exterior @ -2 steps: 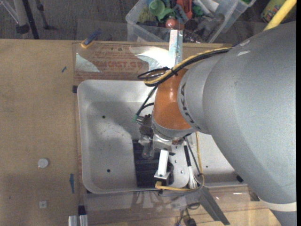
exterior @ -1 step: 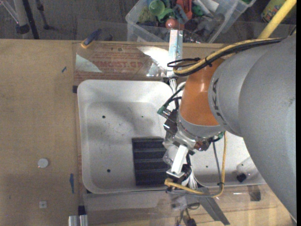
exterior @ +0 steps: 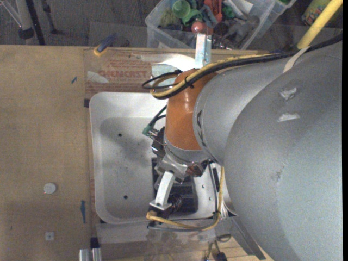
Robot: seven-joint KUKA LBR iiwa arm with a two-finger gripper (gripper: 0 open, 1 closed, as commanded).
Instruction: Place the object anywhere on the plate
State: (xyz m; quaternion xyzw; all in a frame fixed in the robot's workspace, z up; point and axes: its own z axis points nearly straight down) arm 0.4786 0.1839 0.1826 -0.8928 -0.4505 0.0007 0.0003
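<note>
My grey arm with its orange band (exterior: 182,118) covers the right half of the view and reaches down into the white bin (exterior: 109,156). My gripper (exterior: 178,189) sits low at the bin's near right side, mostly hidden under the wrist. The bare part of the bin floor shows only two small dark specks. The arm hides the second bin, and whatever lies under it cannot be made out.
A clear plastic tub (exterior: 217,10) of colourful toys stands beyond the bench at the top. A cardboard sheet (exterior: 122,69) lies behind the bin. A small white disc (exterior: 49,188) rests on the wooden bench to the left.
</note>
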